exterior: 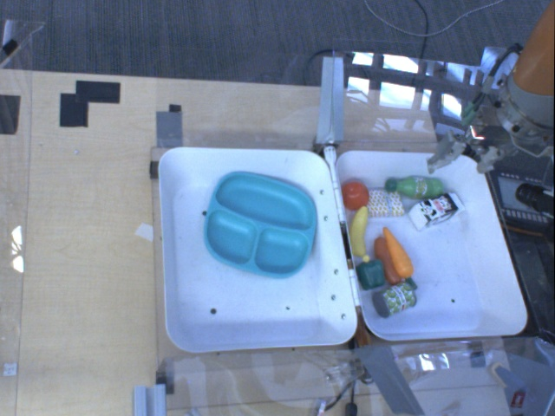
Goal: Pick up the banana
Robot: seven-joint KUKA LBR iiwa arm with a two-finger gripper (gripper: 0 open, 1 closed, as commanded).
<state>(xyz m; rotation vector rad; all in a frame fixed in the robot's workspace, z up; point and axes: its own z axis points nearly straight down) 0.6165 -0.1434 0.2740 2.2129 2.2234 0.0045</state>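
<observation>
The tabletop (87, 232) carries two shallow white bins side by side. The left bin (186, 319) holds a blue divided plate (258, 224) with three compartments, lying near the bin's centre. The right bin (486, 302) holds the loose items, grouped toward its 9 o'clock side. The banana (358, 232) lies flat in the right bin, close to the bin's left wall, with its long axis running roughly from 12 to 6 o'clock. A red tomato (355, 194) sits just at the banana's 12 o'clock end. A checkered packet (385, 203) lies at the banana's 1 o'clock, and a green bottle (414, 186) lies on its side beyond that packet. A small white carton (434, 210) rests at the bottle's 5 o'clock. An orange carrot (396, 251) lies at the banana's 3 o'clock, with a dark green block (370, 274) and a green patterned can (395, 299) toward the banana's 5 o'clock. The end effector (460, 150) hangs over the right bin's 1 o'clock corner, well apart from the banana; nothing is seen between its fingers, and whether they are spread or pressed together cannot be told.
</observation>
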